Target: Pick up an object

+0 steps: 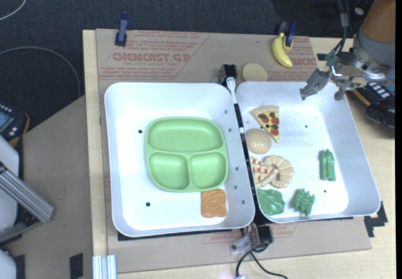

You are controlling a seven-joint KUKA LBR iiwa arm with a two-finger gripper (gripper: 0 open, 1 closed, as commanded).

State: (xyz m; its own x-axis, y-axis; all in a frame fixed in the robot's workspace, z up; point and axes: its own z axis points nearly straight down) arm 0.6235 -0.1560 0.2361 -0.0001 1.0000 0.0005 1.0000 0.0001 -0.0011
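Gripper: I see the gripper [326,83] at about 1 o'clock of the right bin [352,146], over its far rim. Its two fingers are spread wide, one dark tip toward 9 o'clock, the other toward 3, with nothing between them.
Arm: the arm [380,26] comes in from 3 o'clock, orange band above the grey wrist.
Right bin contents: I count a pizza slice [267,120] at 11 o'clock, a beige round piece [257,141] just below it, a waffle-like round piece [274,170] near 8 o'clock, a flat green leaf [271,201] at 7 o'clock, a small green bushy piece [303,201] at 6 o'clock and an upright green piece [326,165] toward 4 o'clock. All lie on the bin floor, well apart from the gripper.
Left bin: the left bin [125,146] holds a green divided tray [186,152] at its centre, and an orange piece [213,203] at the tray's 5 o'clock, just beside it.
Bench: on the brown board [163,51], a banana [282,50] lies at 12 o'clock of the right bin, beyond its rim, with a tan disc [254,72] near it at 11 o'clock.
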